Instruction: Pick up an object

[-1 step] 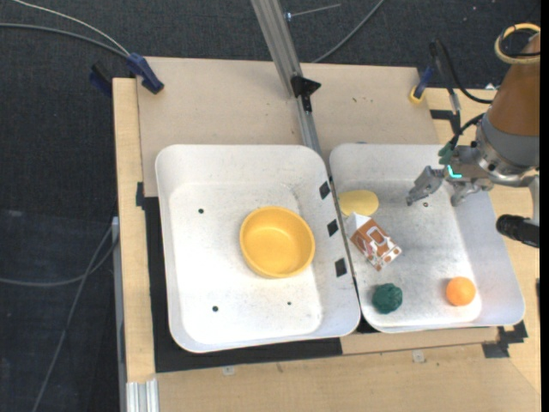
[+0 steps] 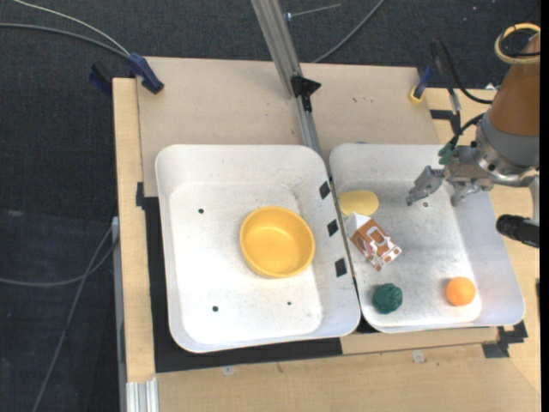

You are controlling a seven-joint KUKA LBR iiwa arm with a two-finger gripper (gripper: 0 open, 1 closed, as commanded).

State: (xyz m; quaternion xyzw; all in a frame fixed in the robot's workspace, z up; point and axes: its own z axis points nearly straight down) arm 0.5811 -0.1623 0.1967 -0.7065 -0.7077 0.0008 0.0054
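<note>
Green ball [image 2: 387,297] and orange ball [image 2: 461,291] at 6 o'clock of gripper [image 2: 440,187], spread, holding nothing; round things may roll off the fingers.

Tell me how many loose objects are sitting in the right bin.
4: a pale yellow lump at its left wall, a red-and-white box below it, a dark green ball near the front, an orange ball front right.

Two white bins [image 2: 184,320] side by side — blue clamps [image 2: 146,73] (bench corners).
</note>
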